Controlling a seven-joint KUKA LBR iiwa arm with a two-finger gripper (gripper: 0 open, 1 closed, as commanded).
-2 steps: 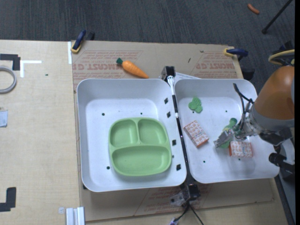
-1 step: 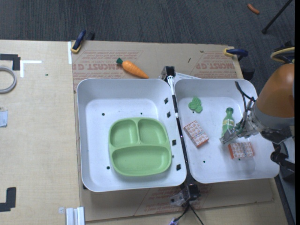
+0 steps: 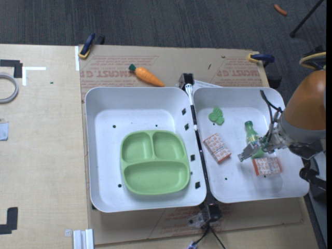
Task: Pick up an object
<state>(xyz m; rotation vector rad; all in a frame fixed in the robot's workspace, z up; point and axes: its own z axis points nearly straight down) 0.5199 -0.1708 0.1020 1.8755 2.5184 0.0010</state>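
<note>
Just below our gripper lies a red-and-white packet; we cannot tell its grip. A green bottle with a pale body stands just above it, touching or nearly so.

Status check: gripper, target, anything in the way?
Gripper low in right bin, finger state unclear. Green bottle and red-white packet beside it. Nothing visibly held.

Overhead slanted view, both bins
</note>
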